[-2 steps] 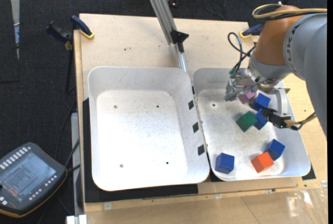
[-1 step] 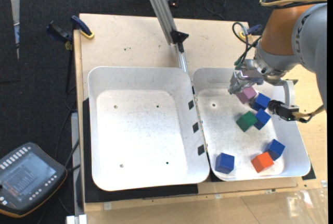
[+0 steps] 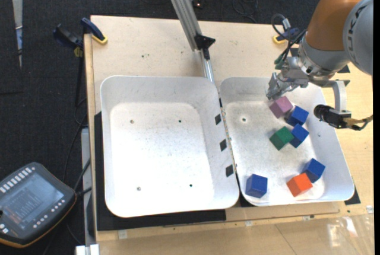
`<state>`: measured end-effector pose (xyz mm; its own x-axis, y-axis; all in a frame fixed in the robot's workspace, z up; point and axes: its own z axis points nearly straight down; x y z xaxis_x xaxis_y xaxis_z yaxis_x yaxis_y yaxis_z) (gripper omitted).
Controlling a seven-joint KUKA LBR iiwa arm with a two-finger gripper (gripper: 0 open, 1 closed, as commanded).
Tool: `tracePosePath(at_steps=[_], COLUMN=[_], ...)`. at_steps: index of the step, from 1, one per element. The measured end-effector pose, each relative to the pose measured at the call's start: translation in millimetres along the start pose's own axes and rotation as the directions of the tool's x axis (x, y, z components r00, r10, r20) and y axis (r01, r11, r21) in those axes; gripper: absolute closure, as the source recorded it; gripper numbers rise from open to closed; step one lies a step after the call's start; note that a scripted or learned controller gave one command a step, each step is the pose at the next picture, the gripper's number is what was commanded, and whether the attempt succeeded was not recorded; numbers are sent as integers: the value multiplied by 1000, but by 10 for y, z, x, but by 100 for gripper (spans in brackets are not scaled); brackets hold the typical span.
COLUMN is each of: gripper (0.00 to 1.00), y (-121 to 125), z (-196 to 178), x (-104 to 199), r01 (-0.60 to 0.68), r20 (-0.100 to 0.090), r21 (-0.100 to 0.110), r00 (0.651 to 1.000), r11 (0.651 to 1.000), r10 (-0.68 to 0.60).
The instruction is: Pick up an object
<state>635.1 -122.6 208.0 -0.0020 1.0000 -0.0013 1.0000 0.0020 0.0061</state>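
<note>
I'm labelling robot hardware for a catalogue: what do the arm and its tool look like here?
The arm is a rounded grey body with a broad orange band. A yellowish cable loops over its top, and dark cables run along the wrist. The tool is a small grey metal assembly.

Left bin [image 3: 119, 129] open; right bin [image 3: 338, 185] crowded with blocks [image 3: 290, 132].

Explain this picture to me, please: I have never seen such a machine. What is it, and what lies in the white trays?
One camera looks down at a slant on a wooden bench. The grey and orange machine entering from the picture's right is a robot arm; its gripper is its two-finger hand. Two shallow white bins sit side by side. The right bin holds small blocks: a pink block just under the gripper, a green block, an orange block and several blue ones. I cannot tell whether it grips the pink block.
</note>
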Motion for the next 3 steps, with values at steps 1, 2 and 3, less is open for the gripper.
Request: tracePosePath(at_steps=[1, 2, 3], gripper=[100, 100, 100], y=[36, 26, 39], z=[-32, -190, -208], x=[466, 999, 1498], r01=[5, 6, 6], r20=[-2, -3, -3], r21=[4, 3, 4], r00=[1000, 1000, 1000], r11=[1000, 1000, 1000], r10=[-5, -6, -6])
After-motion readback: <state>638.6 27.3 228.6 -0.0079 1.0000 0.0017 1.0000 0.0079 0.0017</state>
